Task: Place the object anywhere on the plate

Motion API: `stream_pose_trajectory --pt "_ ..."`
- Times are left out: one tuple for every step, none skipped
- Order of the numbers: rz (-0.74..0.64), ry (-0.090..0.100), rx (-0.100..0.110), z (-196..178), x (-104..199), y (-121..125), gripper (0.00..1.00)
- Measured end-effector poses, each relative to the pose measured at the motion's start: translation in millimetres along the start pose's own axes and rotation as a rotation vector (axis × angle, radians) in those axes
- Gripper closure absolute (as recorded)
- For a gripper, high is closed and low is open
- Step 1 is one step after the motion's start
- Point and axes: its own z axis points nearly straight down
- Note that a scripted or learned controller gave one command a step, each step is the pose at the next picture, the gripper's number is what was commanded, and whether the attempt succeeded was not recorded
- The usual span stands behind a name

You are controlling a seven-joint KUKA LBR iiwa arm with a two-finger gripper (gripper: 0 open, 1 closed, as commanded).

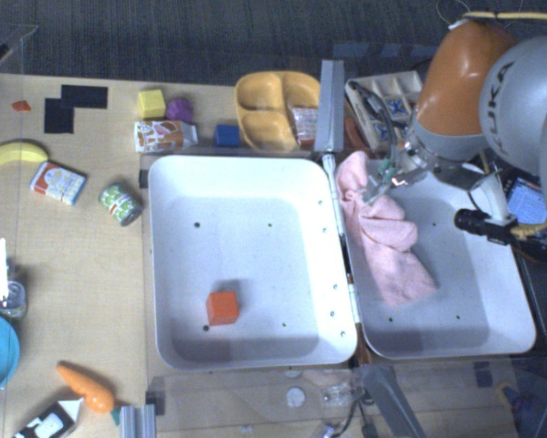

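Pincer [383,185] low over the pink cloth's [383,235] upper end in the right bin [474,336], spread or pinching impossible to tell; cloth lying lengthwise from under the pincer toward the bin's front; red cube [223,307] far left of the cloth in the left bin [255,190]
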Motion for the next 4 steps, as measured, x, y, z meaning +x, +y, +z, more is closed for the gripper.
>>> stream_pose_trajectory --pt "-0.168 -0.002 -0.006 -140.2 62.1 14.9 1.0" --pt "-0.196 0.002 -0.005 -244.7 149.2 50.9 1.0" --pt "-0.411 0.004 -0.001 -249.2 218.7 66.9 1.0" --pt "-0.219 0.006 0.005 -79.9 270.7 44.2 1.0"
